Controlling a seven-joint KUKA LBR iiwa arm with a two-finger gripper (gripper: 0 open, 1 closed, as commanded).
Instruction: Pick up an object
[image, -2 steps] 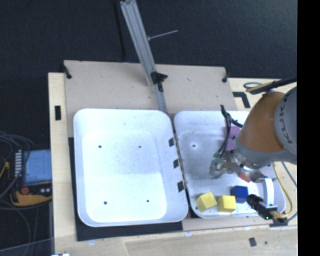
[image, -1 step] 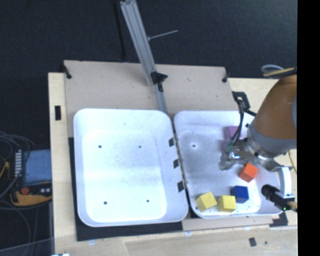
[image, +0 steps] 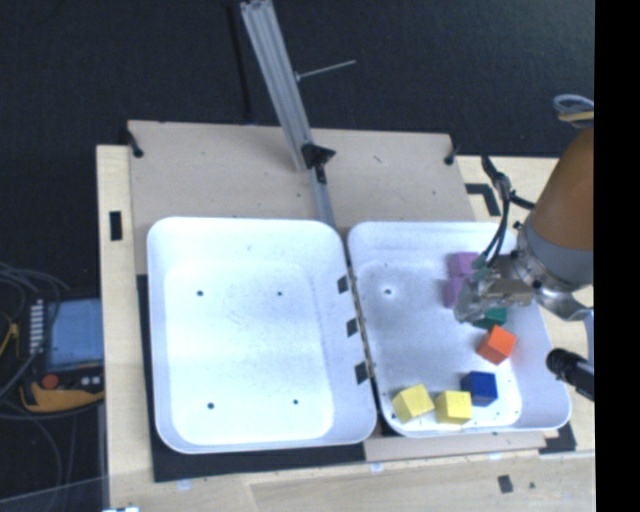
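My gripper hangs low over the right side of the right bin, coming in from the right edge of the view. A purple block sits just to its left, touching or nearly touching the fingers. A small green piece peeks out right below the gripper. An orange block lies a little nearer the front. Near the front rim sit a blue cube and two yellow blocks. The arm's body hides the gripper's fingertips.
The left bin lies beside the right one, with a row of black clips along the shared edge. A slanted metal pole rises behind the bins. A blue device with cables sits off the bench at left.
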